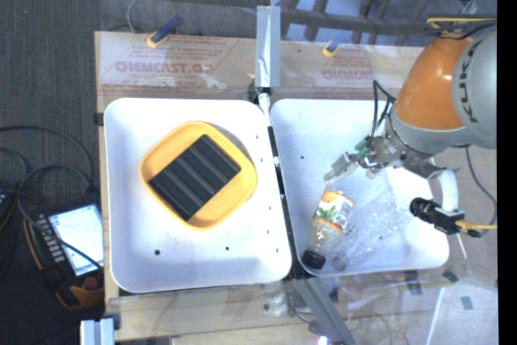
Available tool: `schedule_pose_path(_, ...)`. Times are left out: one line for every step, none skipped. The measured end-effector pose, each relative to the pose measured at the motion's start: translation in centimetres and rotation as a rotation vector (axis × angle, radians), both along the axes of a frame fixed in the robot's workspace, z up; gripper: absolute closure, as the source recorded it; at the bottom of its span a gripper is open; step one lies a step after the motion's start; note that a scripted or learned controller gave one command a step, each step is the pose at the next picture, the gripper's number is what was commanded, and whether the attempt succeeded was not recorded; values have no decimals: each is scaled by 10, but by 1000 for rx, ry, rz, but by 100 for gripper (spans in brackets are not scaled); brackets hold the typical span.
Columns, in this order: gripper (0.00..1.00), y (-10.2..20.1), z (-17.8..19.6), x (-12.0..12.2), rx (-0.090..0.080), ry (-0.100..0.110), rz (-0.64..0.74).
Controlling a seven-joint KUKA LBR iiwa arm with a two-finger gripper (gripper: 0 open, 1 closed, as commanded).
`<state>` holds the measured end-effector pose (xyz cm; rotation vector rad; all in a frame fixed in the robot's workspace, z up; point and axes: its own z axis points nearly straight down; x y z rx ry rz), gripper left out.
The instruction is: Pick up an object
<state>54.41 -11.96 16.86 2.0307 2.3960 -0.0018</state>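
Tool (349, 164), finger state indeterminable, above labelled plastic bottle (329, 220) in right bin (307, 125): rounded bottle may roll, spoiling grasp.

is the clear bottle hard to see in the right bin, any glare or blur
Camera view: the clear plastic bottle nearly blends into the white right bin, only faint highlights outlining it; the labelled bottle reads clearly; the yellow tray looks sharp; the orange band shows soft glare.
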Motion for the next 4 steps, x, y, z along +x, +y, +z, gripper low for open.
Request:
schedule_pose_path(0, 21, -77, -14, -2, -13, 147)
schedule_pose_path(100, 22, -64, -9, -2, -30, 147)
schedule_pose_path(100, -19, -75, 63, 0, -17, 60)
schedule_pose_path(100, 39, 15, 74, 0, 0, 159)
